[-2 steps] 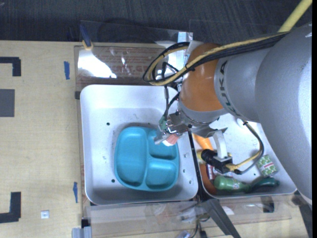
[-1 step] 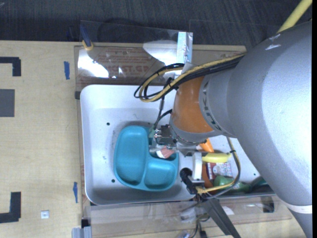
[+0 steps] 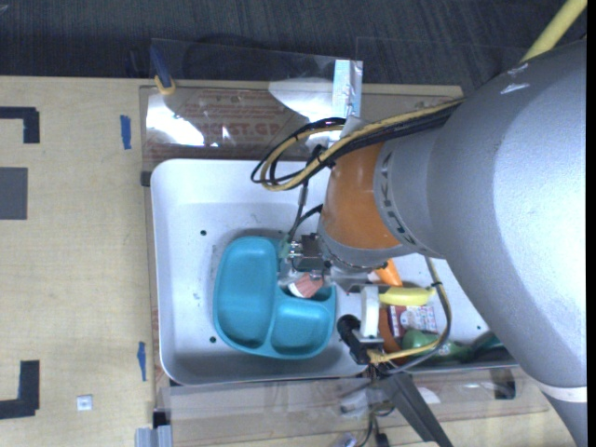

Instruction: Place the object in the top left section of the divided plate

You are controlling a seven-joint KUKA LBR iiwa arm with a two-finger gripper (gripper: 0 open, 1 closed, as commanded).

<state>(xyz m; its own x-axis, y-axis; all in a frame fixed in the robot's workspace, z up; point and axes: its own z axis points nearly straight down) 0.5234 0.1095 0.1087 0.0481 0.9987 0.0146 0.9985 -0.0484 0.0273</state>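
Note:
A blue divided plate (image 3: pixel 247 296) lies in the white bin (image 3: pixel 182 212), toward its front. My gripper (image 3: pixel 303 266) hangs right over the plate's right-hand side, at the notch between its compartments. Just under the gripper a small pink and red object (image 3: pixel 304 289) shows, at the plate's rim by the divider. Whether the gripper grips it or it rests on the plate I cannot tell, and the wrist hides the rest of that corner of the plate.
To the right of the plate lie a yellow banana-shaped toy (image 3: pixel 407 296), an orange carrot-like piece (image 3: pixel 389 273), a red-brown packet (image 3: pixel 412 321) and green items (image 3: pixel 421 340). The big grey arm covers the right side. A clear plastic wall (image 3: pixel 251 91) stands behind the bin.

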